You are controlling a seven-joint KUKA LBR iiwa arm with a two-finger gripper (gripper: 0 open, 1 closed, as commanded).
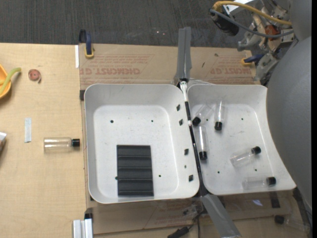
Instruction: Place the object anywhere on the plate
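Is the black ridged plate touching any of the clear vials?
Apart. The camera view shows the plate in the left bin; the vials lie across the divider.

Glossy white plastic bins [99, 133], a matt black ribbed plate [134, 170], clear vials [245, 157] (glass or plastic, unclear).

Two white bins sit side by side, the left bin [99, 133] speckled with small dark dots on its floor. Inside it, toward its near edge, lies a black ribbed plate [134, 170] marked with dark horizontal ridges. The right bin [237, 177], beside the left bin, holds clear vials with black caps [218, 118]. Left of the left bin, another clear vial with a black cap [61, 143] lies on the pale tan bench [39, 192]. Behind the left bin, brown cardboard [129, 68] carries reddish mirrored lettering. Far to the right of the left bin, the grey arm [294, 93] trails a yellow cable [237, 5].
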